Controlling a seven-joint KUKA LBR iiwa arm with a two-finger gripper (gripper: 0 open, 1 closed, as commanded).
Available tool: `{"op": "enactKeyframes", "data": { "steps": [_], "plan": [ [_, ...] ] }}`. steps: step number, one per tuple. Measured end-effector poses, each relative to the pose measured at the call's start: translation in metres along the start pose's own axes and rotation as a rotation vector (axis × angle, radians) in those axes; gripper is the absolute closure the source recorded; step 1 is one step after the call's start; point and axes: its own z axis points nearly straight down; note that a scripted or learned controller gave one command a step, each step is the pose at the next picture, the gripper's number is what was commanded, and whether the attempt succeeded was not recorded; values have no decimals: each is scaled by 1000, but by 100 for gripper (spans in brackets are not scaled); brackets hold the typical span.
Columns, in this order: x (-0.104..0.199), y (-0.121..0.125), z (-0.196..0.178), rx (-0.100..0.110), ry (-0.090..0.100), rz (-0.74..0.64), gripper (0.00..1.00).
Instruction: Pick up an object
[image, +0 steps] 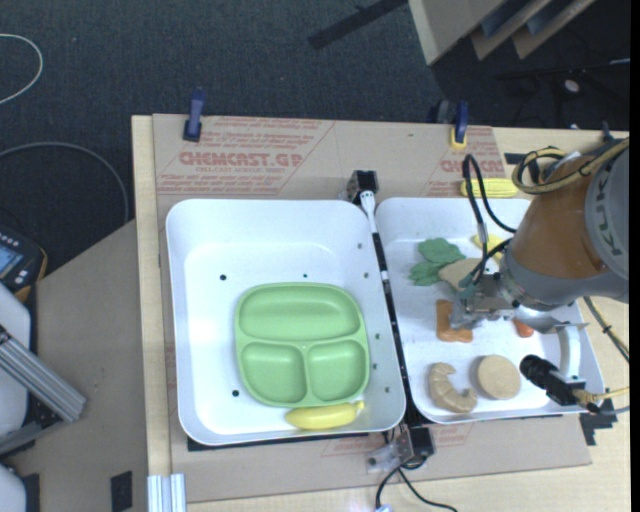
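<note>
My gripper (467, 310) is low in the right bin (410, 228), reaching in from the right. Its tip sits against the right side of an orange piece (448, 322). Just behind it lie a green leafy piece (434, 256) and a tan wedge (458, 272). Toward the bin's front are a curved tan pastry (450, 388) and a round tan disc (497, 377). A small orange-red bit (524, 327) peeks out under the wrist. The arm hides part of the bin's right half.
The left bin (200, 300) holds a green divided plate (300, 342) and a yellow banana (322, 416) at its front wall. A black divider strip (378, 262) runs between the bins. Blue clamps (193, 118) grip the board's back edge.
</note>
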Motion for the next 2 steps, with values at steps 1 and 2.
{"op": "enactKeyframes", "data": {
  "steps": [1, 2],
  "plan": [
    [62, -5, -92, -9, 1, -8, 100],
    [130, -27, -75, 4, 3, -7, 100]
  ]
}}
